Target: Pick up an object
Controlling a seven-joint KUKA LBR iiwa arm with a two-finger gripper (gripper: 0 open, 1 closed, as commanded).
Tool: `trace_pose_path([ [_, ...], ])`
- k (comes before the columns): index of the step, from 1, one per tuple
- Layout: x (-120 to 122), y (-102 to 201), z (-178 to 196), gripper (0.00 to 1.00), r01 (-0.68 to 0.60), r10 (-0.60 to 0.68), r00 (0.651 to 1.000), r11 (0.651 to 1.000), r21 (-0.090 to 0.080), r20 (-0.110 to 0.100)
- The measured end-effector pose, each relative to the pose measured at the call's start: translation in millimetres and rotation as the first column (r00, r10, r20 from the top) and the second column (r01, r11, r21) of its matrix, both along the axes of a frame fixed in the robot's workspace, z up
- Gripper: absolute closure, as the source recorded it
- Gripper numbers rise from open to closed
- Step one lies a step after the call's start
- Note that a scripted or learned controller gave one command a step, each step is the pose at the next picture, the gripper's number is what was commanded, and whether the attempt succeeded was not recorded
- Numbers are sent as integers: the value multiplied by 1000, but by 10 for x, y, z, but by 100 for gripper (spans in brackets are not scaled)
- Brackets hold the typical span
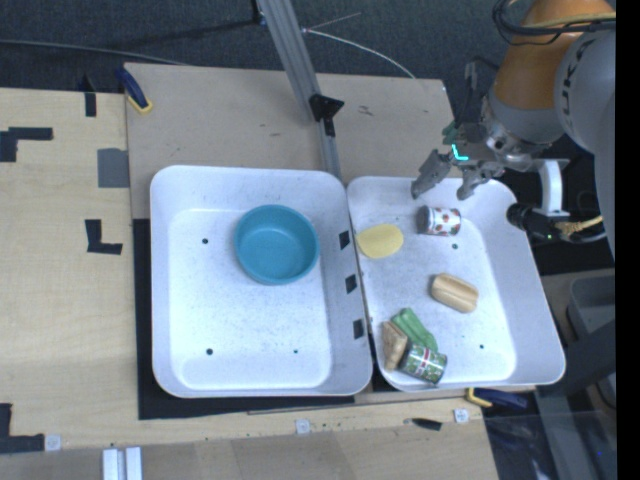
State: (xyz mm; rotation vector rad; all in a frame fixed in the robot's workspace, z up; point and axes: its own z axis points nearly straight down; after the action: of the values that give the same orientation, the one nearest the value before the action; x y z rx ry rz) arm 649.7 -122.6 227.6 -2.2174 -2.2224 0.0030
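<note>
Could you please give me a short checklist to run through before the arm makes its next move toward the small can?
1. End effector open, fingers spread: ok.
2. End effector holds nothing: ok.
3. Small red-and-white cylindrical can lying on its side below the end effector: ok.
4. Space between can and flat yellow round object: ok.
5. Tan bread-like roll clear of the can: ok.
6. End effector height above the right white bin: cannot tell.

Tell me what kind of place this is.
Most likely a robotics lab bench set up for grasping trials. Two white bins sit side by side on a wooden bench, holding toy-like items such as a blue bowl and a small can, with the gripper above.
</note>
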Motion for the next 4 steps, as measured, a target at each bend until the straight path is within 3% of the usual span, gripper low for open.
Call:
trace_pose_path([
  [1,3,0,6,0,0,0,1000,1000,0,1],
  [3,-22,101,-1275,0,1,-1,1000,1000,0,-12],
  [4,-16,107,-1380,0,1,-1,1000,1000,-1,3],
])
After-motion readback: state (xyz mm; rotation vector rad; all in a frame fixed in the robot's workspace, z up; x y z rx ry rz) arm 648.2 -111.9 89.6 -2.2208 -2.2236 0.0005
